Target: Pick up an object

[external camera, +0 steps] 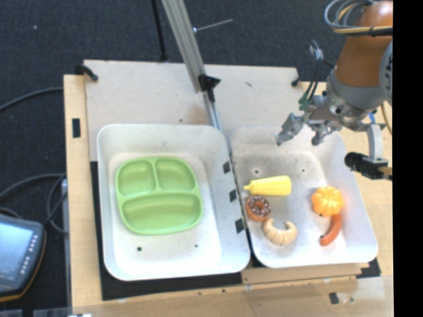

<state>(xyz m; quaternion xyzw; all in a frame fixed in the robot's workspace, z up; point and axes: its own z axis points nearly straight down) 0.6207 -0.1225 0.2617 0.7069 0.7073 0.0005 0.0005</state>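
You've got the surface [152, 91] carrying two white bins side by side, touching along the middle. Left bin [109, 256] takes the surface's left half; right bin [360, 243] takes the right half, its near edge at the surface's front edge.

Arm [360, 58] comes in over the surface's far right corner, orange band above the wrist. A grey metal strut [185, 35] slants down from the top and ends at the far edge where the two bins meet.

Green divided plate [158, 195] lies flat in the middle of the left bin, three compartments, nothing in them.

Gripper [305, 132] hangs over the far edge of the right bin, toward that bin's right side. Fingers are spread wide, nothing between them.

Pickable things all sit in the near half of the right bin, well apart from the gripper:
- yellow corn-like piece [269, 186], lying on its side, near the bin's left edge
- orange pumpkin-like piece [328, 200], toward the right edge
- beige croissant [279, 232], nearest the front edge
- red-orange chili-shaped piece [331, 230], just below the pumpkin piece, looks to touch it
- brown doughnut [258, 207], between corn piece and croissant, just beside both
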